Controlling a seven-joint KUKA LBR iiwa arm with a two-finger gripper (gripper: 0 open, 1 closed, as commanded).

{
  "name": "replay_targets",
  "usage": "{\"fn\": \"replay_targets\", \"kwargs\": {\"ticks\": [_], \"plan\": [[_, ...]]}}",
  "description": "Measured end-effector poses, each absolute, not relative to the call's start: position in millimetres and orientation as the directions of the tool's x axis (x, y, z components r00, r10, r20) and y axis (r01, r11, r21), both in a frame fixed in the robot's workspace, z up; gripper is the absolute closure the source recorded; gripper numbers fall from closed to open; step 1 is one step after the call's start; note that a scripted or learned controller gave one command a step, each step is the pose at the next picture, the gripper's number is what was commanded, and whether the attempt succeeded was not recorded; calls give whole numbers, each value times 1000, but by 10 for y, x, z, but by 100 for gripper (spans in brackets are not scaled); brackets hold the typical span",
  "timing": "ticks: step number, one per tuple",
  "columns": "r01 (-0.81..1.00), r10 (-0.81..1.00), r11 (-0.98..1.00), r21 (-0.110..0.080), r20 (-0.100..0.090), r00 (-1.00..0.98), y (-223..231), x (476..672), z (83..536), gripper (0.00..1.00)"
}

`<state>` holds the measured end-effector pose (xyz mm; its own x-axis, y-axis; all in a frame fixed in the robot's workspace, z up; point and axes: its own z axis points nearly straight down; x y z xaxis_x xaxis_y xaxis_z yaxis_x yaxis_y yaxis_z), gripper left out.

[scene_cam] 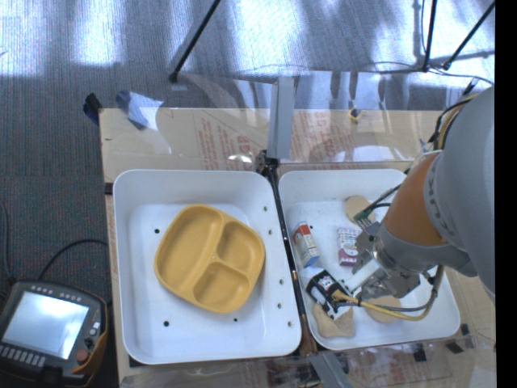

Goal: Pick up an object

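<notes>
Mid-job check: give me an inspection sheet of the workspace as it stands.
Surface: bench bearing left bin and right bin, side by side.
Job's things: yellow plate in left bin; tube, packet and tan pieces in right bin.
Clutter: blue rag at the bench's far left corner.
Grippers: end effector over the right bin's near half, beside the tan pieces.
Cables: black cable on the floor by the pendant.
Surroundings: tripod legs beyond the bench.
</notes>
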<state>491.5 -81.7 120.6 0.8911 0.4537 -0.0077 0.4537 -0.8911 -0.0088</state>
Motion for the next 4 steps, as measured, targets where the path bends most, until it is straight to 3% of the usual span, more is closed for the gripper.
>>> {"fn": "replay_targets", "kwargs": {"ticks": [1,4], "plan": [[206,206,-978,-2,-6,978,-157,5873,1847,100],[213,213,-977,-7,-40,976,-182,5861,1972,100]]}}
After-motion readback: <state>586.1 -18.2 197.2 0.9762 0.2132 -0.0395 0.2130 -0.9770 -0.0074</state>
